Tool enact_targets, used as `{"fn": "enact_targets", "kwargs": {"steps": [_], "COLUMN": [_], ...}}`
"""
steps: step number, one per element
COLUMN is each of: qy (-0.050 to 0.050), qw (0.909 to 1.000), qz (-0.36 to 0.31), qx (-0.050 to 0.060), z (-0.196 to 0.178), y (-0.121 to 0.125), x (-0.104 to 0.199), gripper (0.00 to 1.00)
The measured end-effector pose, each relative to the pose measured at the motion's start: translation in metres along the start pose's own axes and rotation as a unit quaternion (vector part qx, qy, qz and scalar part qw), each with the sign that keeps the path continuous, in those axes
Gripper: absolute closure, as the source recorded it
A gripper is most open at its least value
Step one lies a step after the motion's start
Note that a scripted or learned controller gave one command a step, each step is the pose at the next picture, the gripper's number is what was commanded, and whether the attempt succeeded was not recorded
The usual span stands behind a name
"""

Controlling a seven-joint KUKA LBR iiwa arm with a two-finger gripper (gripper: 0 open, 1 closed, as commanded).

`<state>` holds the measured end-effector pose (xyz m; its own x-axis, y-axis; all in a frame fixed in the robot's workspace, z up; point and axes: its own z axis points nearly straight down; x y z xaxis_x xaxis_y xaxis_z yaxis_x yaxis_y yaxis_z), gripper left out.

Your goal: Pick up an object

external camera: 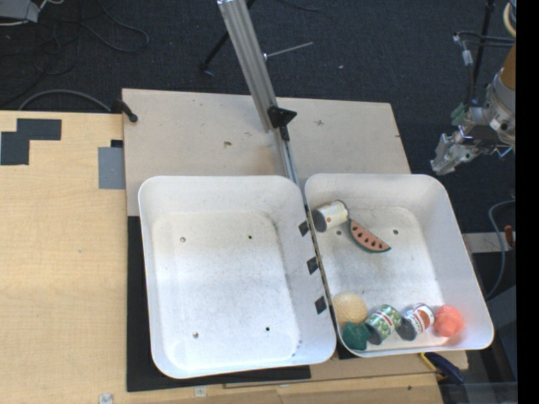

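Observation:
The right bin (446, 217) holds several small objects. A pale cylinder with a dark end (330, 215) lies near its far left corner, with a watermelon-slice toy (370, 237) beside it. Along the near wall sit a tan ball (350, 307), a dark green lump (356, 336), a green-striped can (383, 321), a red and white can (415, 321) and an orange-pink ball (450, 321). My gripper (455, 151) hangs outside the bin, beyond its far right corner and well above bench level. It is open with nothing between its fingers.
The left bin (160, 225) sits beside the right one, sharing a divider with black clips (310, 264). A slanted aluminium bar (253, 66) rises behind the bins. Cables and stands (472, 57) crowd the dark floor at the right.

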<state>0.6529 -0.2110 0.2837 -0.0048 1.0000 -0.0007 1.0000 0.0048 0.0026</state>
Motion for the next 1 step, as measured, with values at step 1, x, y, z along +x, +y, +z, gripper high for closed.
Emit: {"fn": "enact_targets", "kwargs": {"steps": [1], "qy": [0.001], "qw": [1.0], "qz": [0.0], "qx": [0.002], "z": [-0.0024], "y": [-0.0128], "x": [0.0463], "gripper": [1.0]}}
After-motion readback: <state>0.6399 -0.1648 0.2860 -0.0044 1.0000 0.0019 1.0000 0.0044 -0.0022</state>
